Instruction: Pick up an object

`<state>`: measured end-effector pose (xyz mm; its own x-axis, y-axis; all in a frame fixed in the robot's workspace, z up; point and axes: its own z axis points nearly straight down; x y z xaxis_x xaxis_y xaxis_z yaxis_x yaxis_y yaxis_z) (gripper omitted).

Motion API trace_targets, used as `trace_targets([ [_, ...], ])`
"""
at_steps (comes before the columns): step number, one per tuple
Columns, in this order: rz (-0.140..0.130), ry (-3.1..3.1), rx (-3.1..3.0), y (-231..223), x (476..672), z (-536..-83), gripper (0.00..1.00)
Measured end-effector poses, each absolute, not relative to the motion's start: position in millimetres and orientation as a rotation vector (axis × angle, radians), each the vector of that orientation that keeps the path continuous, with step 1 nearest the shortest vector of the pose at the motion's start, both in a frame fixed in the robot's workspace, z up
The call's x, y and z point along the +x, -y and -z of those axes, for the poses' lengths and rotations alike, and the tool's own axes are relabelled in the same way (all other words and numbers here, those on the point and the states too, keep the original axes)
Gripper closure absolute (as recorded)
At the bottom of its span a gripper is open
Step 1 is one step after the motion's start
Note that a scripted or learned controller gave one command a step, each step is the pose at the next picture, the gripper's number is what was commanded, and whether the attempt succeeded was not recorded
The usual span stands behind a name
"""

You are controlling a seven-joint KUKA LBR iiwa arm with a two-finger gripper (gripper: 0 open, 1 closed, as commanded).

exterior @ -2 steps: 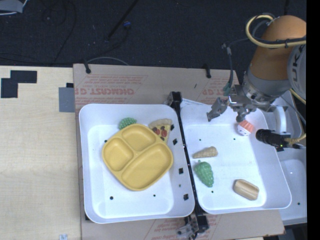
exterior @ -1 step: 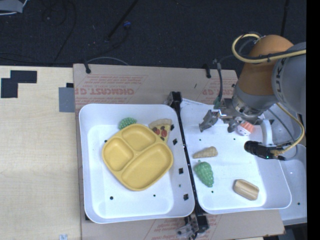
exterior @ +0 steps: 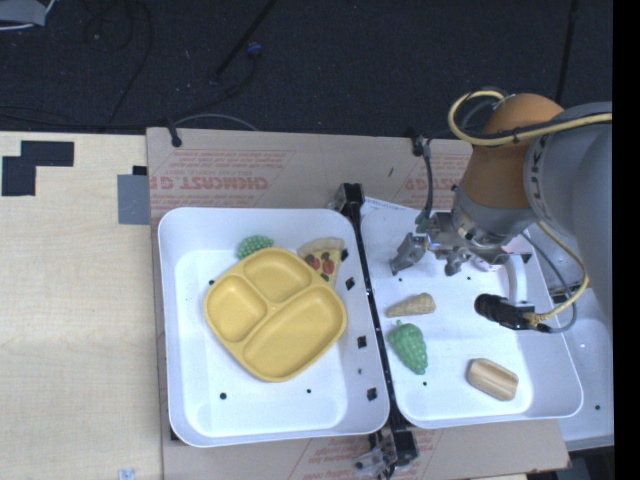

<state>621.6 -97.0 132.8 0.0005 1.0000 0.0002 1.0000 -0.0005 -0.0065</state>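
My gripper (exterior: 430, 259) hangs over the back of the right bin (exterior: 560, 388), its two fingers spread open with nothing between them. Just in front of it lies a small tan cone-shaped piece (exterior: 411, 306). Nearer the camera sit a green bunch of grapes (exterior: 408, 347) and a tan bread loaf (exterior: 492, 378). In the left bin (exterior: 190, 388) a yellow divided plate (exterior: 275, 313) lies tilted, with a green leafy piece (exterior: 255, 245) and a pizza slice (exterior: 322, 256) behind it.
A black divider (exterior: 365, 298) runs between the two bins. A black cable end (exterior: 505, 311) hangs from the wrist over the right bin. The arm's grey body (exterior: 570, 188) covers the right bin's far right corner.
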Motion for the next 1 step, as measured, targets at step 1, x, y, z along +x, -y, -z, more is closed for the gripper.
trace_targets([
  [1,-0.006,2.216,-2.22,96.0,620.7,-84.9,0.0],
])
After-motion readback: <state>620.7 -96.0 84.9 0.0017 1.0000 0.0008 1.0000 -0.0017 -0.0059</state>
